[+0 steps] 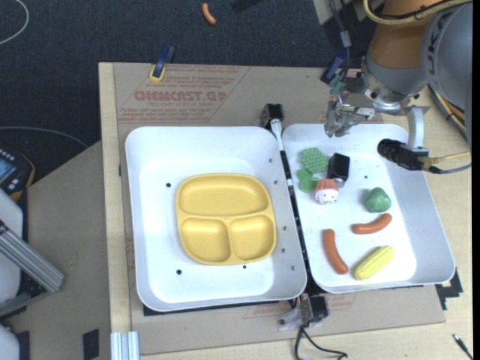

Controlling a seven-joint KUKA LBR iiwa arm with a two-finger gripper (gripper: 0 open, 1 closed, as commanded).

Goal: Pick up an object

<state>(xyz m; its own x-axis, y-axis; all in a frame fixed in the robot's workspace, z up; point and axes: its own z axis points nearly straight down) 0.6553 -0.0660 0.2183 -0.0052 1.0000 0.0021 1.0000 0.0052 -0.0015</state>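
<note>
Yellow tray fills left bin, centre-left. Right bin has the pickables: sausages, corn, green veg. Gripper upper right, above bin's top edge, grip state can't tell, nothing held. Best: drop straight onto an isolated item, e.g. corn.

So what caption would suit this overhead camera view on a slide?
Gripper hovers over the right bin of toy foods; yellow divided plate sits in the left bin.
</note>
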